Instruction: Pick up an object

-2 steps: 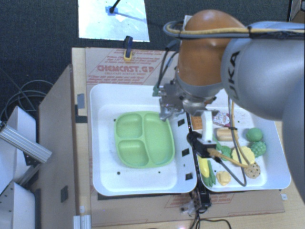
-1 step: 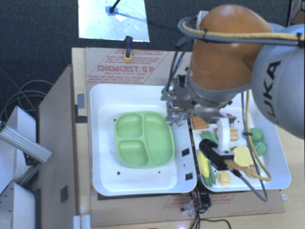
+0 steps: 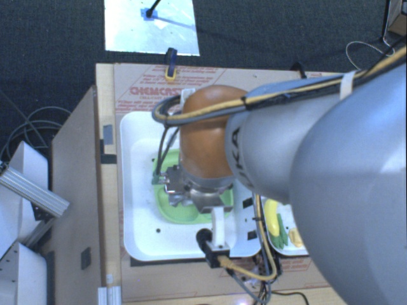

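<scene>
The grey arm [image 3: 331, 170] reaches in from the right and covers much of the scene, its orange band [image 3: 206, 129] standing over the left white bin [image 3: 137, 170]. Below the band, the metal wrist and the end effector [image 3: 191, 199] point down into that bin, right above a light green, dish-like object [image 3: 173, 210] that lies on the bin floor near its middle. Whether the end effector is apart, together or clamped on anything cannot be told, since the wrist hides it from above. A small dark green piece [image 3: 156, 178] shows just left of the wrist, touching or nearly touching the green object's edge. A bundle of black and yellow cable [image 3: 191, 110] loops around the band and runs back along the arm. In the right bin [image 3: 299, 251], mostly covered by the arm, a yellow object [image 3: 272, 216] and a yellow-green one [image 3: 294, 237] lie near the front rim. The bins sit on a brown board with red print [image 3: 152, 91] on the tabletop [image 3: 70, 170], and a yellow and black clamp [image 3: 170, 65] grips the board's far edge.
</scene>
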Motion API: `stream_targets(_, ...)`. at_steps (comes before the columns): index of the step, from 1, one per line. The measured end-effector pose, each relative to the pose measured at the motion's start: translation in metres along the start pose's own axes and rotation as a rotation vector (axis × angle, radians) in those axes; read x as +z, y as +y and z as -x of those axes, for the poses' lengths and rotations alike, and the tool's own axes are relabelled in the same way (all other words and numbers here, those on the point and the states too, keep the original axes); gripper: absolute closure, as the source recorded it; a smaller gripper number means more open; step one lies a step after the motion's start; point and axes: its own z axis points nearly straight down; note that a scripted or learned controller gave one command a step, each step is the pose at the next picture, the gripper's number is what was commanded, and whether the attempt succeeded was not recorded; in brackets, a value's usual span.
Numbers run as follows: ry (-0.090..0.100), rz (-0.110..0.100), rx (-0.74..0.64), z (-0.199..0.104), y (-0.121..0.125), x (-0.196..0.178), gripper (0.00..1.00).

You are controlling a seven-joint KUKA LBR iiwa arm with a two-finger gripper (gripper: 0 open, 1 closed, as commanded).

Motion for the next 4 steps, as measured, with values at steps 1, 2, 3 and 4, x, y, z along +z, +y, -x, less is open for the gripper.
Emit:
stream_targets(1, 0.005, 0.027, 0.009, 0.013, 0.067, -0.073, 1.0)
stream_targets(2, 0.005, 0.02, 0.009, 0.038, 0.035, -0.129, 1.0)
stream_targets(3, -0.001, 0.004, 0.013, 0.089, 0.001, -0.026, 1.0)
stream_targets(4, 0.001, 0.013, 0.014, 0.145, 0.031, 0.009, 1.0)
